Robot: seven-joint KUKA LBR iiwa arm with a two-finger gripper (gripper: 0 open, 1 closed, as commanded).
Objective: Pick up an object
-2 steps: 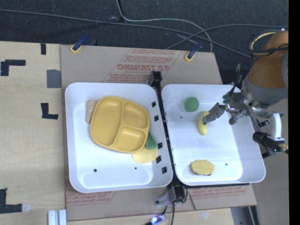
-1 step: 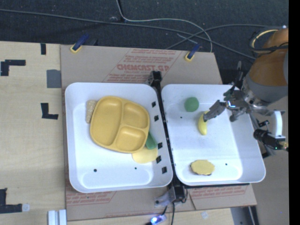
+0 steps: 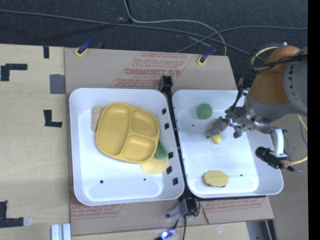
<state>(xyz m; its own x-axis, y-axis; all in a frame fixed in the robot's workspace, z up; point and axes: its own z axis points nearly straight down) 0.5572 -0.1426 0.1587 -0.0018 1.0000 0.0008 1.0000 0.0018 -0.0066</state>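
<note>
Yellow divided tray [image 3: 127, 133] in left bin [image 3: 82, 149]. Right bin [image 3: 250, 181] with flat yellow piece [image 3: 216, 178], green ball [image 3: 204, 111]. Gripper [image 3: 219, 130] directly over small yellow lump [image 3: 216, 139]; finger spread impossible to tell.

Dark carpet-like floor [image 3: 60, 14] with loose cables [image 3: 150, 19] beyond a pale wooden bench [image 3: 30, 149] under cardboard sheet [image 3: 150, 69].

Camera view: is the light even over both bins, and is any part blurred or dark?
Camera view: both white bins are evenly lit with soft shadows only; the yellow tray is fairly sharp; the hand looks slightly blurred; the black mat behind is dark.
</note>
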